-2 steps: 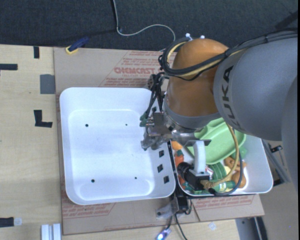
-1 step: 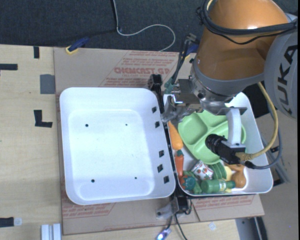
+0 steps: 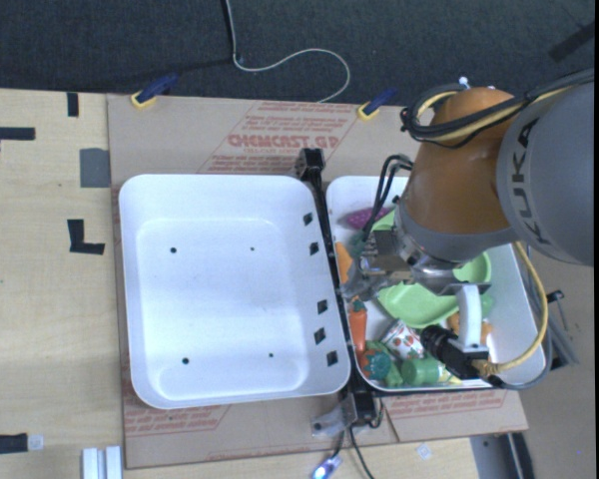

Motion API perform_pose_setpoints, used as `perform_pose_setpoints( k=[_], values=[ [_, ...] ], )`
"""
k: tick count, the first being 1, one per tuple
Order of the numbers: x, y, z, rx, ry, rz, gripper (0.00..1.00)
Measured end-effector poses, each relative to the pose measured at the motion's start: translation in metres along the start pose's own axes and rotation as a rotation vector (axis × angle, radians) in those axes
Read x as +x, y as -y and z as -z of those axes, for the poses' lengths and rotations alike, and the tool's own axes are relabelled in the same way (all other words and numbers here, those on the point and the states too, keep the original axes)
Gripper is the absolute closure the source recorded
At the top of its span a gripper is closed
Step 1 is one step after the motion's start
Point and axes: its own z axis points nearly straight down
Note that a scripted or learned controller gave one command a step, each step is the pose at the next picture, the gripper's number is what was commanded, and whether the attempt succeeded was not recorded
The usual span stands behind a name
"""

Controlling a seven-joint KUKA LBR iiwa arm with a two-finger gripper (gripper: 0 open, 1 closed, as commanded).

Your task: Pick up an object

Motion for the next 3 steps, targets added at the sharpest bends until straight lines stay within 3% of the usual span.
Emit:
perform_pose_setpoints(
  k=[1, 2, 3],
  values=[
    [0.042, -0.001, 0.105, -0.023, -0.006, 0.015, 1.0],
    [-0.017, 0.0, 0.151, -0.019, -0.002, 0.003, 1.0],
    [0.049, 0.001, 0.163, -0.014, -0.005, 0.015, 1.0]
  ],
)
